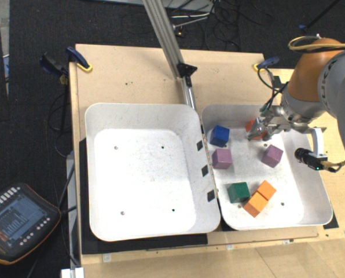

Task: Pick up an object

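The right bin (pixel 311 210) holds several blocks: a blue one (pixel 219 135), a purple one (pixel 221 158), another purple one (pixel 272 156), a green one (pixel 238 191), and two orange ones (pixel 266 190) (pixel 254 204) touching each other. My gripper (pixel 258 132) hangs low over the back of this bin, next to a small red-orange piece (pixel 250 125) that its fingers partly hide. I cannot tell whether that piece sits between the fingers. The grey arm with its orange band (pixel 311 74) comes in from the right.
The left bin (pixel 140 169) lies beside the right one, their rims meeting at the middle. A slanted metal pole (pixel 167 30) crosses the bench from the back. Blue clamps (pixel 74 57) grip the bench's back corners. A teach pendant (pixel 16 219) lies at the lower left.
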Controlling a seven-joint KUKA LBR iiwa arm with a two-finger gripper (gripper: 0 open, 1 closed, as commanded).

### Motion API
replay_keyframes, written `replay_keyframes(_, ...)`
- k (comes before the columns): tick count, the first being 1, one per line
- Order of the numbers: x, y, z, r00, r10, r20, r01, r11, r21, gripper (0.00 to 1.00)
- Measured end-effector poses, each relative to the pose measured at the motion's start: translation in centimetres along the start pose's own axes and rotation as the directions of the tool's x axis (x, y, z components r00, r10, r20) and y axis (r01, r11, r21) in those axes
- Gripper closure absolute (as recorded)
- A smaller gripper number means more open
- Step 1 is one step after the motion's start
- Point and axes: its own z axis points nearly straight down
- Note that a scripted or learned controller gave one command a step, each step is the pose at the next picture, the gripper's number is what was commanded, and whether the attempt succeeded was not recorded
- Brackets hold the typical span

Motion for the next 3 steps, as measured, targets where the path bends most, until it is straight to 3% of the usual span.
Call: replay_keyframes(3,0.5,2.0,-14.9,1.0,-0.001,0.001,0.001,1.0,-0.002,1.0)
